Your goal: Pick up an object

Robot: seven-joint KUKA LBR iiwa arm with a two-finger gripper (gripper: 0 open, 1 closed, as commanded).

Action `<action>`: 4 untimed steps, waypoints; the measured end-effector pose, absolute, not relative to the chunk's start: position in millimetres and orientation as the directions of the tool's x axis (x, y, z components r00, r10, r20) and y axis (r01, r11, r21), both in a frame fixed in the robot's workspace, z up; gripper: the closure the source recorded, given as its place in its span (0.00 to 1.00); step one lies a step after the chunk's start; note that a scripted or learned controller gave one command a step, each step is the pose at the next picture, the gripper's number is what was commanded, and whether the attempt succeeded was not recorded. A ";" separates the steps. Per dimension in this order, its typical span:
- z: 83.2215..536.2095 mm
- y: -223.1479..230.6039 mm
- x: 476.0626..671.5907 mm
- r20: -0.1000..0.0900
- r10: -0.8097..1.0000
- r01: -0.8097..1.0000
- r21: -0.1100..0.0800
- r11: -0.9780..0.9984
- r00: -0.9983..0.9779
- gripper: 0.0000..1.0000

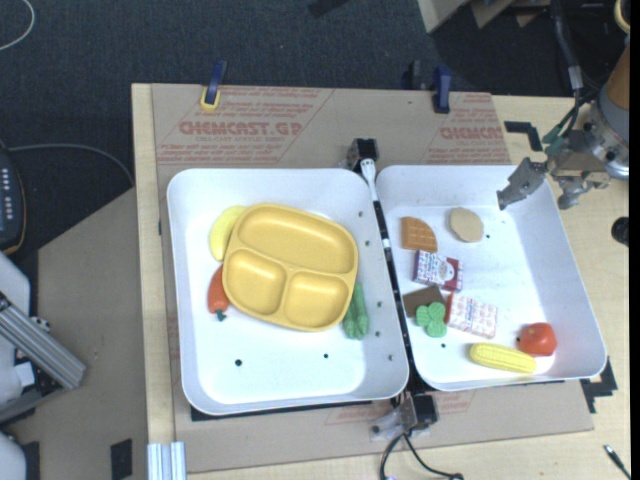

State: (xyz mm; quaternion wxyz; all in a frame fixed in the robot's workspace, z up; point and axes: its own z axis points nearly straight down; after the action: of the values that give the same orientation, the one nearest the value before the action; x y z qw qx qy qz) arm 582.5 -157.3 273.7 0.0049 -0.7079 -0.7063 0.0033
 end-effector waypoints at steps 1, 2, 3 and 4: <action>279.9 -157.2 584.5 0.000 1.000 1.000 0.000 0.000 0.000 0.00; 224.8 -146.8 586.4 0.002 1.000 1.000 -0.007 0.001 -0.001 0.00; 176.4 -137.3 584.7 0.002 1.000 1.000 -0.007 0.000 0.000 0.00; 113.8 -135.4 578.3 0.002 1.000 1.000 -0.008 0.000 0.001 0.00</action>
State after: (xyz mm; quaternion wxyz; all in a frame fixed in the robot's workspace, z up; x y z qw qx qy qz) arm 578.3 -135.4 113.8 0.0035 -0.7073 -0.7069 0.0019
